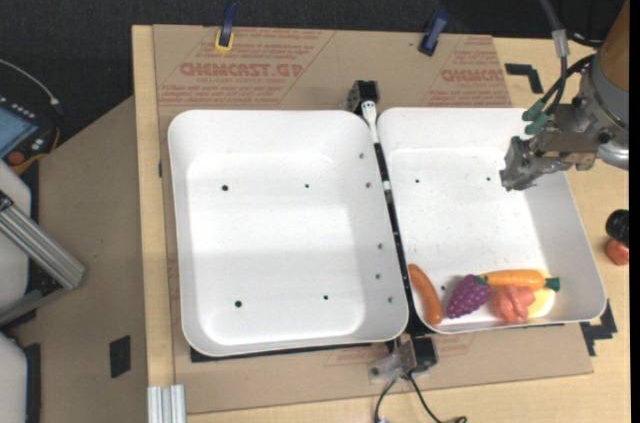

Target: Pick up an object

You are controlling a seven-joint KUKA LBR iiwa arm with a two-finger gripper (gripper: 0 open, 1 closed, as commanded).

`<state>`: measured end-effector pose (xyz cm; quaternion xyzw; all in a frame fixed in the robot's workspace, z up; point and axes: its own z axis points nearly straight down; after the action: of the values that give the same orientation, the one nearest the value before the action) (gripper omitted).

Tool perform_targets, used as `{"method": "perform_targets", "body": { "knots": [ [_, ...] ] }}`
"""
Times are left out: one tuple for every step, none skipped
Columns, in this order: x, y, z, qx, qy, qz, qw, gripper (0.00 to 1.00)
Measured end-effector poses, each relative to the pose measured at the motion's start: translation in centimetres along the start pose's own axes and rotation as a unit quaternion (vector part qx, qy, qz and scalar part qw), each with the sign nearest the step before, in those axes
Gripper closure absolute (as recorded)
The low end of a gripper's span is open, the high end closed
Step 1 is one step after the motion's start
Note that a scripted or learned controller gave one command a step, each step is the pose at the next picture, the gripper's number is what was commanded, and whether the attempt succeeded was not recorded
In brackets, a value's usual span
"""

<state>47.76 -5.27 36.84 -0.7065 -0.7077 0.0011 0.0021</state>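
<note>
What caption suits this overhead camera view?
Grey arm's tool hovering above right white bin; purple toy grapes, orange carrot and sausage clustered along its near edge.

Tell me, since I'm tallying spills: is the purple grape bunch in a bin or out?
In. The purple grape bunch lies in the right bin, near its front edge, beside the carrot.

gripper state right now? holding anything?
Gripper: cannot be told whether open or closed. It hangs over the right bin, apart from the toy food at the near edge; nothing seen held.
</note>
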Motion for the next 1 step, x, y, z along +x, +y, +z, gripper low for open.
{"method": "perform_targets", "body": {
  "knots": [
    [8.06, 0.16, 5.47, 0.001, 0.000, -0.003, 1.0000, 1.00]
  ]
}}
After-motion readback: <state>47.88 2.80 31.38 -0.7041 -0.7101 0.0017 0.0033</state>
